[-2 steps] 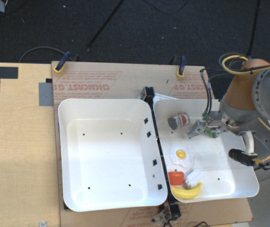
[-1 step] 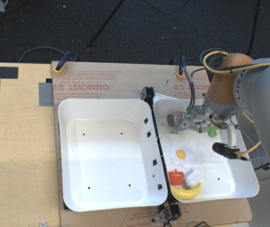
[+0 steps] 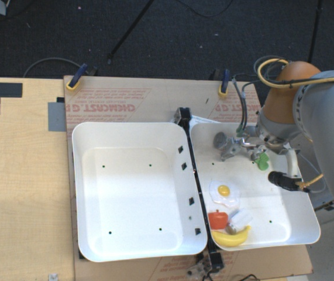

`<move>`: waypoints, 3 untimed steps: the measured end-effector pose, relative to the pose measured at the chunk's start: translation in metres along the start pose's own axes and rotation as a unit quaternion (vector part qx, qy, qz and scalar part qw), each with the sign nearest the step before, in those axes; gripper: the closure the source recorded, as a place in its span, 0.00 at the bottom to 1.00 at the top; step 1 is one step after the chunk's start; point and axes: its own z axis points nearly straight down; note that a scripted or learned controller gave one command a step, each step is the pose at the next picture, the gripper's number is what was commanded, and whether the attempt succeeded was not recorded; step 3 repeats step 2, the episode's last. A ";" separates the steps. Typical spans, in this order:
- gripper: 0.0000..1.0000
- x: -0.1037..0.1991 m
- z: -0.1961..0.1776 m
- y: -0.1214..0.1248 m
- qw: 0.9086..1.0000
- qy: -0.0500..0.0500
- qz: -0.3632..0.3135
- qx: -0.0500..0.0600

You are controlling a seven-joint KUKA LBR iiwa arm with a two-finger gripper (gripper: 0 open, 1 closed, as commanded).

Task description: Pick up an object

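My gripper hangs low over the back of the right bin, reaching in from the right. Its two grey fingers stand a little apart with only white bin floor between them. A small green object lies just right of the fingers, under the wrist. Toward the bin's front lie a fried-egg toy, a red piece, a white piece and a yellow banana, all apart from the gripper.
The left bin sits beside the right one, with a black divider rail between them. A black part on a cable hangs from the arm over the right bin's right side. Clamps hold the cardboard at the back.
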 end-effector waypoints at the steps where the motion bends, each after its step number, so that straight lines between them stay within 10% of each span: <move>1: 0.00 -0.052 -0.025 -0.006 1.000 -0.001 0.001 -0.003; 3: 0.00 -0.014 -0.003 -0.030 1.000 -0.001 0.000 -0.004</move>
